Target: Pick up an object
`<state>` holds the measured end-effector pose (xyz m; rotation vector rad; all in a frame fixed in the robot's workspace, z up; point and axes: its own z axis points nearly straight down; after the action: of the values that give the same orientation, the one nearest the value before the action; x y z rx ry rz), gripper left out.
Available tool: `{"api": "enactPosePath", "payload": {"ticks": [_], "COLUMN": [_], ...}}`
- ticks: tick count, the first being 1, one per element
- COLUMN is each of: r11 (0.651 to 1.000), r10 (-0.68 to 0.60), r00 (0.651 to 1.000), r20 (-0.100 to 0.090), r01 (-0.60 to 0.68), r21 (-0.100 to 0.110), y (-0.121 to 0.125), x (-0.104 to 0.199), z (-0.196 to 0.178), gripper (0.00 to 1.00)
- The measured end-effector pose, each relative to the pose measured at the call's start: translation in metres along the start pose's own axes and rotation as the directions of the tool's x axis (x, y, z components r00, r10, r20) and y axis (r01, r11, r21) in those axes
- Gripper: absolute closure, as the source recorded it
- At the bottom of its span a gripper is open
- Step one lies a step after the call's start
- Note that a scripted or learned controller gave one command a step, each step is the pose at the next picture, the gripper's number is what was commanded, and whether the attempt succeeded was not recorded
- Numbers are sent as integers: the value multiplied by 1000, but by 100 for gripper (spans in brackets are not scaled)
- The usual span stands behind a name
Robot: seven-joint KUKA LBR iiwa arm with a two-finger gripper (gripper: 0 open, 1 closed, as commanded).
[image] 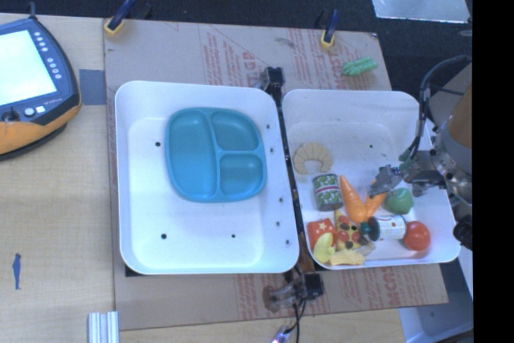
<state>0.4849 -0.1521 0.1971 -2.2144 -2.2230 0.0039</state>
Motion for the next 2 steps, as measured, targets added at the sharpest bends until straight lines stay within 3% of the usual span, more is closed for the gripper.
{"api": "enactPosePath", "payload": {"ticks": [1,2], "r11": [1000,1000], "r10": [-2,-4], "r00": [1000,1000], "r20": [0,2], "r01": [2,4], "r21": [2,2], "y": [21,22], "x": [16,15], "z": [106,96], "gripper": [0,100]}}
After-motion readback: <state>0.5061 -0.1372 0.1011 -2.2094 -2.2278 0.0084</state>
